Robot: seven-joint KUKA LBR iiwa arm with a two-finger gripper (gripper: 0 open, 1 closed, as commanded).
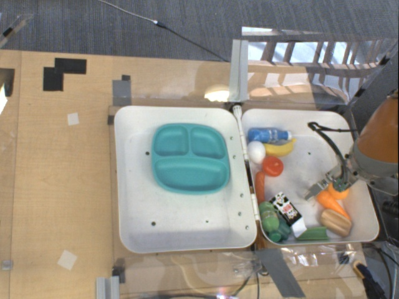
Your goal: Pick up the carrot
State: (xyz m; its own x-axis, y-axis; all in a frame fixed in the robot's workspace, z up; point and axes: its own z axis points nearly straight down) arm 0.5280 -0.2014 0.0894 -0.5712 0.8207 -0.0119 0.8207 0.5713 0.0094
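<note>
Wooden counter [56, 185] carries two white bins side by side. In the left bin [134, 229] lies a teal tray [190, 157] with compartments, and nothing else that matters for the task. The right bin [368, 229] is crowded: a blue bottle [268, 134], a banana [280, 147], a white egg [256, 151], a red tomato [272, 166], green vegetables [273, 220], a small black-and-white box [285, 207] and a bread roll [335, 222].

The arm [377, 139] comes in from the right, its orange band above the wrist. The gripper [330, 184] is low in the right bin, directly at the carrot [332, 198], which lies near the right wall, just above the bread roll. The grey jaws seem to touch the upper end of the carrot, but I cannot tell whether they are wide or closed on it.

I judge that the step in hand is the grasp itself. The next move calls for a firm closing on the carrot and then a straight lift, without dragging the bread roll beside it.
</note>
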